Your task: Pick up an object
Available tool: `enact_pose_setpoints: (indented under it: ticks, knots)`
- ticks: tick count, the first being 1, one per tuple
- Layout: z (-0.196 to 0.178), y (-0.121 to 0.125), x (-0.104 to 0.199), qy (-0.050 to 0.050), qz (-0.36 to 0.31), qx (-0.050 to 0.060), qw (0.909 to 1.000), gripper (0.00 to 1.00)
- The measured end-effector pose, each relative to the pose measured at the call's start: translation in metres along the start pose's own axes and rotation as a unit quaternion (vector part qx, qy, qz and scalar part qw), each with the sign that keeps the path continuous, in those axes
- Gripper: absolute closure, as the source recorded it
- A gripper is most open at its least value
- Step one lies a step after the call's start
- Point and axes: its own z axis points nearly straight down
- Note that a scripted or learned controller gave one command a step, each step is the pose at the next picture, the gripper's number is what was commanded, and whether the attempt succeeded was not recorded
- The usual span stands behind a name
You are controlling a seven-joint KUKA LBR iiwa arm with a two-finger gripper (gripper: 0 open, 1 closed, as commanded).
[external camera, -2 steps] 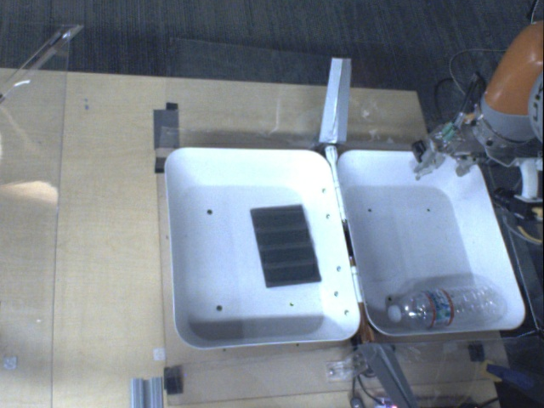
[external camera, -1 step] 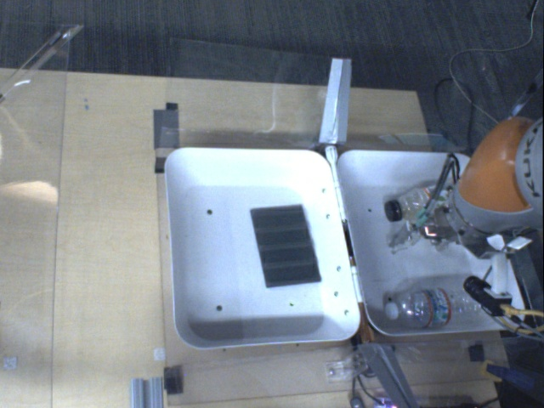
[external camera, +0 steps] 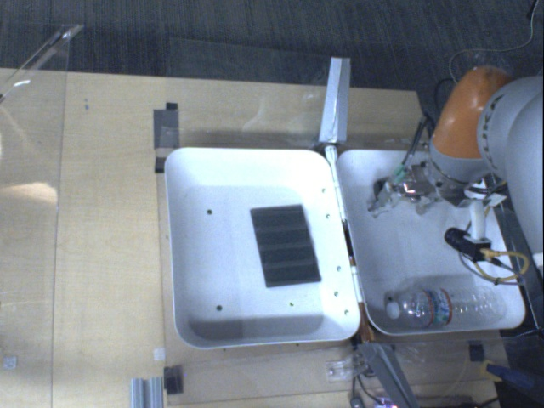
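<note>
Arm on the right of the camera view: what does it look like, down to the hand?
The arm is bulky, rounded and light grey, with a glossy orange band above the wrist. Below it sits a small metallic hand with dark parts. Thin dark cables run along the wrist, and yellow and black ones loop beside it.

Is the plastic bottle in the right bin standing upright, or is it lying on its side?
Lying on its side. The clear bottle stretches lengthwise along the near wall of the right bin, cap end pointing left.
</note>
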Motion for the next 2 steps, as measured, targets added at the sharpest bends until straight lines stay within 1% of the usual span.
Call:
enact_pose_setpoints:
  ticks: [1,2]
  knots:
    - [0.0003,0.0117,-0.0108,0.008,-0.099,0.035,0.9944,0.0]
    - [0.0029,0.0121,-0.019,0.017,-0.117,0.037,0.9923,0.0]
